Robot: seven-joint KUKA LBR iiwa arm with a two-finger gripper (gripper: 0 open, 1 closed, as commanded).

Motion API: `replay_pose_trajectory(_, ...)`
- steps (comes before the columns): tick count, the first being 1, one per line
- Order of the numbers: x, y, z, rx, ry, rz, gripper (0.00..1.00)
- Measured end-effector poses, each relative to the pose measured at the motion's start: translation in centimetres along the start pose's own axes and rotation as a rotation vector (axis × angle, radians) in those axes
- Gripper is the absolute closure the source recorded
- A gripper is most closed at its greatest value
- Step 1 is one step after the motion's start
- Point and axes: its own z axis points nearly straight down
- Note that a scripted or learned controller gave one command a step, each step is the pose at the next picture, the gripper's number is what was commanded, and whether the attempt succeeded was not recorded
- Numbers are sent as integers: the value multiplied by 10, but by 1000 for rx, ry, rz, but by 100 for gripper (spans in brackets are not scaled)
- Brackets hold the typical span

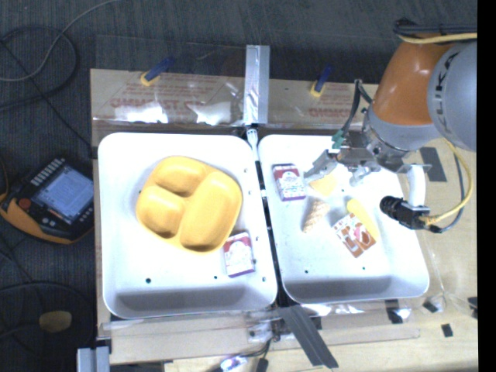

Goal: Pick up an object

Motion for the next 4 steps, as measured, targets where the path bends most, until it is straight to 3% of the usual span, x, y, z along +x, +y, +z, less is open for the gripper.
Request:
replay_pose_trajectory(1, 4, 0, -13, -2, -1, -51, 0)
replay_pose_trajectory(2, 23, -22, -6, 0, -3, -71, 0)
replay_pose_trajectory(3, -56, -52, 42, 0, -3, 5, 0)
replay_pose_trajectory(4, -83, -56, 114, -4, 0, -45, 0)
